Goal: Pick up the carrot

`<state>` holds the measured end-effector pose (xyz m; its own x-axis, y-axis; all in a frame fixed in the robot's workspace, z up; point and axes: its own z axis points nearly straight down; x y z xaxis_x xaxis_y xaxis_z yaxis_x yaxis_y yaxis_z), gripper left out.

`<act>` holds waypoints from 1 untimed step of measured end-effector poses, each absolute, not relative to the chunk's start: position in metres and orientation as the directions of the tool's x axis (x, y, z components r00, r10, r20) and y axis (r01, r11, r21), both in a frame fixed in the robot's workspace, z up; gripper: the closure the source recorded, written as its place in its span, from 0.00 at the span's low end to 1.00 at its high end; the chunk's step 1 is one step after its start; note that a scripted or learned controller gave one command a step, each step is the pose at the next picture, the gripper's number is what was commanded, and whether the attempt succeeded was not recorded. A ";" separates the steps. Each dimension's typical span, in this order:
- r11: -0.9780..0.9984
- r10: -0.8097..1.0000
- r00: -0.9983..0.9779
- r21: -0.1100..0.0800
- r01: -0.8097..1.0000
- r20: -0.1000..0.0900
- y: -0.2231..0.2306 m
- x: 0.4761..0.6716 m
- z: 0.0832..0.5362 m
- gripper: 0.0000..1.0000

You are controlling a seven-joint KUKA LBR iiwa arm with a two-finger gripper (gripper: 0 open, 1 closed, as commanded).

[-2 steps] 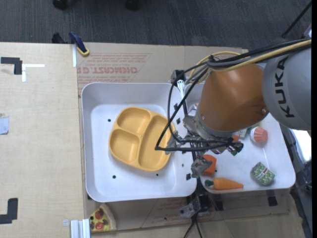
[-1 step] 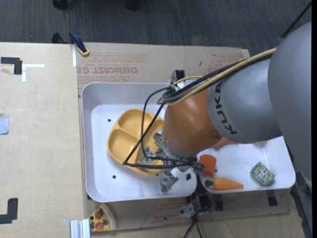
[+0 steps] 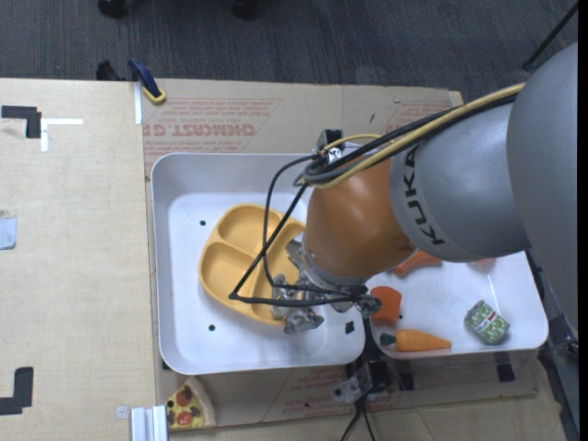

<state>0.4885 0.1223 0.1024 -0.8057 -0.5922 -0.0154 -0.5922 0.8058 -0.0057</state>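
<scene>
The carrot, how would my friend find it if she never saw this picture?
Look in the right-hand shallow white bin, along its near edge. The long orange pointed toy carrot lies there flat, green stub leftward. The rounder orange-red toy above it is stubbier, and the small green packet is not orange.

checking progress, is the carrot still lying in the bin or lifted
Lying in the bin. The carrot rests flat on the right bin's floor near the front wall, while the gripper sits over the left bin by the yellow plate.
</scene>
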 end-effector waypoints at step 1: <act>0.948 -0.319 -0.948 -0.001 -0.319 -0.005 0.113 0.488 0.193 1.00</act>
